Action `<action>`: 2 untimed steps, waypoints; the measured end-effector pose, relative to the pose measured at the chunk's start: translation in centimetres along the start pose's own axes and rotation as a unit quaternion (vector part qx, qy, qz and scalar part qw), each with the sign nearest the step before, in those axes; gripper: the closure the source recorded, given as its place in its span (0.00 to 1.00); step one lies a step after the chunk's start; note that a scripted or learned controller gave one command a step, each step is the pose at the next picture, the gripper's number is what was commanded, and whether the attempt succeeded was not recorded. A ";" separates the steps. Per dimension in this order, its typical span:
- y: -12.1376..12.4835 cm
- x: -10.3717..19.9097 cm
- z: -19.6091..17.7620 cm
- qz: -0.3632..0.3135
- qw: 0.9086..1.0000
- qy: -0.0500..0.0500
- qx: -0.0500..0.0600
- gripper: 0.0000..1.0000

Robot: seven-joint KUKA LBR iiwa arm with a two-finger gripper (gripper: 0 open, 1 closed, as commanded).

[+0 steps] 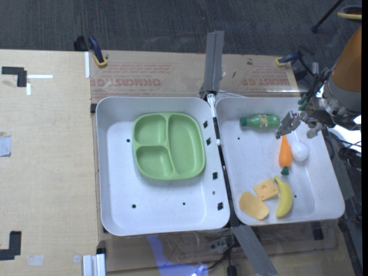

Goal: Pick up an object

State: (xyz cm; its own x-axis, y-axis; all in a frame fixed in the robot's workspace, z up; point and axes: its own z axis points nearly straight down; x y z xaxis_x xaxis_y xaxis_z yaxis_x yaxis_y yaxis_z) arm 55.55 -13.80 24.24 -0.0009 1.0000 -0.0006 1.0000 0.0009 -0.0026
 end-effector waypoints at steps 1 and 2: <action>0.0 0.0 0.0 0.000 1.000 0.000 0.000 0.00; 2.1 -3.9 14.6 -0.024 1.000 0.000 -0.001 0.00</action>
State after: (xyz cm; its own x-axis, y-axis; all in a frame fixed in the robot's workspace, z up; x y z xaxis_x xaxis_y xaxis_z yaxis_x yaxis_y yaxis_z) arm 57.62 -17.71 9.68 -0.0493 0.9988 -0.0002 0.9988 0.0493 -0.0013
